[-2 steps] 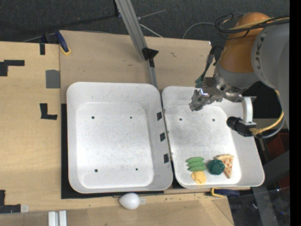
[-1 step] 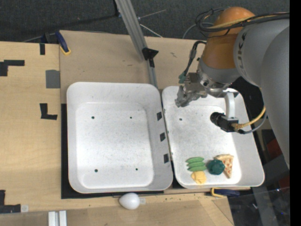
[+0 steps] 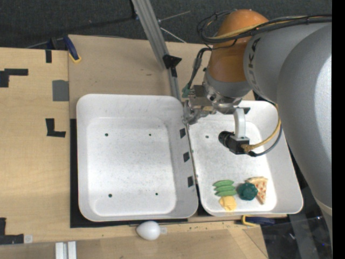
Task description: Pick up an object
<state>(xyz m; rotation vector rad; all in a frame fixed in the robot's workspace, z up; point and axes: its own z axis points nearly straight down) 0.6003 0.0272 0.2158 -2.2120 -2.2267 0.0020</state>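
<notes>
My gripper (image 3: 190,112) hangs over the far left corner of the right bin (image 3: 285,198), close to the wall shared with the left bin (image 3: 86,144). Below the orange wrist band it is a small dark cluster of parts. The objects lie together at the right bin's near end, well apart from the gripper: a green ridged piece (image 3: 223,186), a yellow piece (image 3: 228,203) just below it, a dark teal lump (image 3: 248,191), and an orange wedge like a pizza slice (image 3: 261,189). Nothing shows in the gripper.
A white egg-shaped object (image 3: 148,230) rests on the bench outside the bins, in front of the left bin. A slanted metal pole (image 3: 156,36) runs down to the far edge between the bins. A black part with a cable (image 3: 233,142) hangs from the wrist over the right bin.
</notes>
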